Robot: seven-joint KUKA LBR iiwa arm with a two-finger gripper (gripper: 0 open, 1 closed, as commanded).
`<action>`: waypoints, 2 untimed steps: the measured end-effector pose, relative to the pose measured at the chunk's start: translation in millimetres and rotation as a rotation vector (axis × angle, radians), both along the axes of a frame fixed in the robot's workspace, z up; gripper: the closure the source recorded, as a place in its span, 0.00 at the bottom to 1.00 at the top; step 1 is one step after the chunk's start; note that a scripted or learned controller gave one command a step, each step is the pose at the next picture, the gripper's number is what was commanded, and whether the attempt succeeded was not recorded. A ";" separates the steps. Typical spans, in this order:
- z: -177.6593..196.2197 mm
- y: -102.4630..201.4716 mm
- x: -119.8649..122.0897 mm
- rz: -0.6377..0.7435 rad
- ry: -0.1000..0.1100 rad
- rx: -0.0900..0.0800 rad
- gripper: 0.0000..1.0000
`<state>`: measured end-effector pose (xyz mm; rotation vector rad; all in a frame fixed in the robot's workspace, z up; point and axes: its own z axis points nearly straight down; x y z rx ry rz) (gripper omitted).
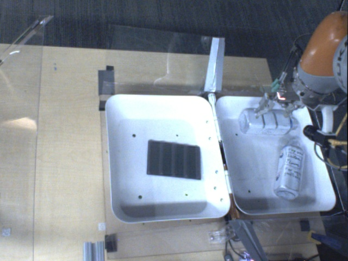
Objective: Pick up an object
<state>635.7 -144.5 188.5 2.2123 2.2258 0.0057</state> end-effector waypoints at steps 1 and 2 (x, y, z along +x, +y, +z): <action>-44.8 -15.7 18.8 0.113 -0.028 -0.009 0.00; -56.6 0.8 32.6 0.179 -0.041 -0.013 0.00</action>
